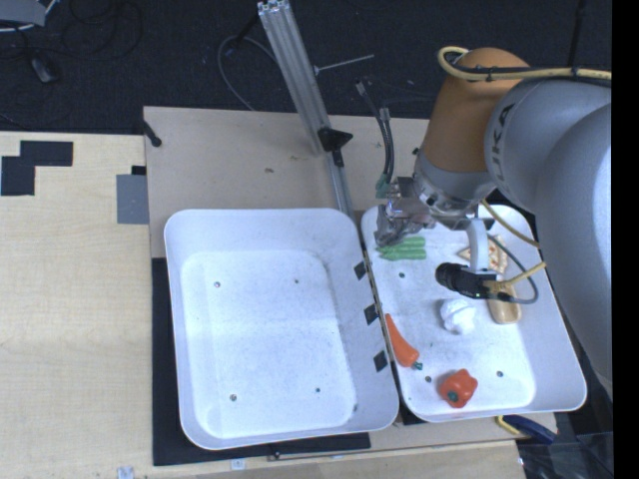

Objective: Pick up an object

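Bench with 2 white bins: left bin [200,230] beside right bin [559,392], which holds carrot [401,341], green item [403,251], red pepper [457,387] and white object [458,316]; gripper [397,222] over green item, finger state indiscernible
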You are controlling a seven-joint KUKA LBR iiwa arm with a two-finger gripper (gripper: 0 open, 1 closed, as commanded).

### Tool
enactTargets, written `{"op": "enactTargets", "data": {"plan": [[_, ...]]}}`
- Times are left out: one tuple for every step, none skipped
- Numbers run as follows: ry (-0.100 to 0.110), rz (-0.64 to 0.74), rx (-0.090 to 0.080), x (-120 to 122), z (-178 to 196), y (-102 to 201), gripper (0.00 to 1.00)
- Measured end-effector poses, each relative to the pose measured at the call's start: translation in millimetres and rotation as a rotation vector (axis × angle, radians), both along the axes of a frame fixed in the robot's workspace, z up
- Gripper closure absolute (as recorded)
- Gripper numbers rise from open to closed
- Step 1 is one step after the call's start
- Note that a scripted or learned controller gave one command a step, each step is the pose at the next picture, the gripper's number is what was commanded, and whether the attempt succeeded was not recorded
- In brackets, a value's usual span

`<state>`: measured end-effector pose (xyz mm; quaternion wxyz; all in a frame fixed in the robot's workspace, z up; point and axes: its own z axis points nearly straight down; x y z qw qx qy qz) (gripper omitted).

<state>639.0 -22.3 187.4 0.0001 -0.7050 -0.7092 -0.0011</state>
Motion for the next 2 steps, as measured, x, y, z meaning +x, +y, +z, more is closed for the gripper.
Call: {"op": "enactTargets", "data": {"plan": [[0.002,-0.037,-0.001,-61,8,11,1.00],[0.003,-0.002,0.000,-105,-1,90,1.00]]}}
